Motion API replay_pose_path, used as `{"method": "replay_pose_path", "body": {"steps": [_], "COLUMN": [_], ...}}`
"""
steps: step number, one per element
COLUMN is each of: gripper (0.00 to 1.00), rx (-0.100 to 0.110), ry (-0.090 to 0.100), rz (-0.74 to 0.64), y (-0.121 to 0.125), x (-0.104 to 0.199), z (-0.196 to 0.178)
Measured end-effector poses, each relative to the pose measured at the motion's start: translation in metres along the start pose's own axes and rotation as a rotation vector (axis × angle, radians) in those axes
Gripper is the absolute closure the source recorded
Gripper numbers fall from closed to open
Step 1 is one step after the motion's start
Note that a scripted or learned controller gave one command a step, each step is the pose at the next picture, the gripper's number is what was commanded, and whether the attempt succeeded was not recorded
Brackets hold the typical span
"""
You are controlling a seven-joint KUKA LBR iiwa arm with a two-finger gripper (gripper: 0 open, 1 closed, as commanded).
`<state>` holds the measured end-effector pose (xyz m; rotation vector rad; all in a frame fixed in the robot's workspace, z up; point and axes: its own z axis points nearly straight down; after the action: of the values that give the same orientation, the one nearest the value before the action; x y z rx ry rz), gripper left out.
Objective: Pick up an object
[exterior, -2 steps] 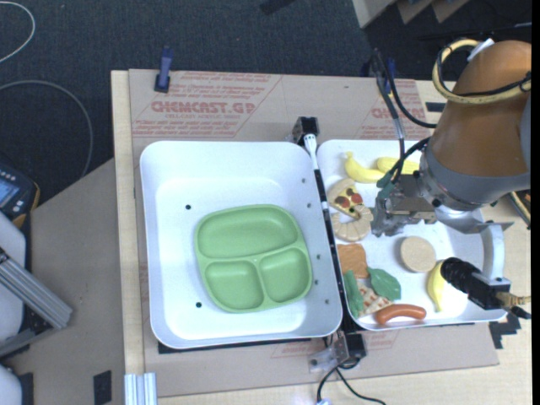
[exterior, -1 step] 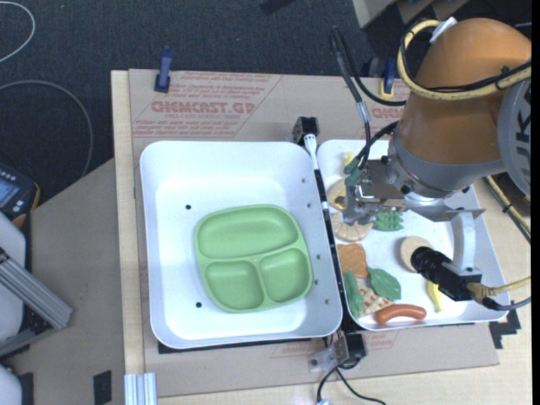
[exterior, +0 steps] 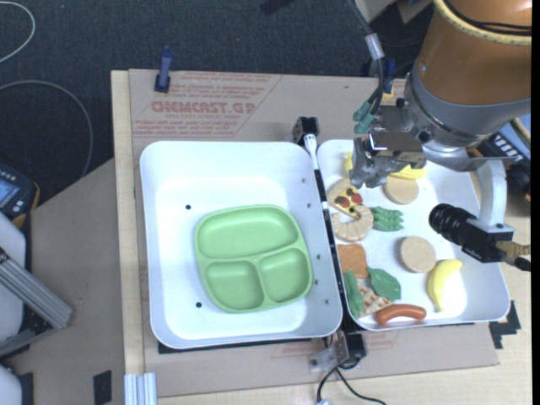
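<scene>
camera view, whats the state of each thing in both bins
green divided tray: flat in the left bin
gripper: low over the right bin's far end
pizza slice: lying flat
banana: on its side
sausage: at the near edge

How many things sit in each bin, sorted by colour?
Left bin:
Green: 1, the tray

Right bin:
Green: 2, the leafy piece and another
Yellow: 1, the banana
Tan: 2, one round and another
Red: 1, the sausage
Mixed: 2, the pizza slices

Total: 9; more may be hidden under the gripper.
</scene>
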<state>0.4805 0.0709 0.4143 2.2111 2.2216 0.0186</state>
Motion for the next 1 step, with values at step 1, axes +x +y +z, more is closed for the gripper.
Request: {"method": "replay_pose_path", "body": {"steps": [1], "gripper": [1.00], "rx": [0.027], "ry": [-0.007], "rz": [0.010], "y": [0.0316], "x": [-0.0460], "z": [0.1316]}}
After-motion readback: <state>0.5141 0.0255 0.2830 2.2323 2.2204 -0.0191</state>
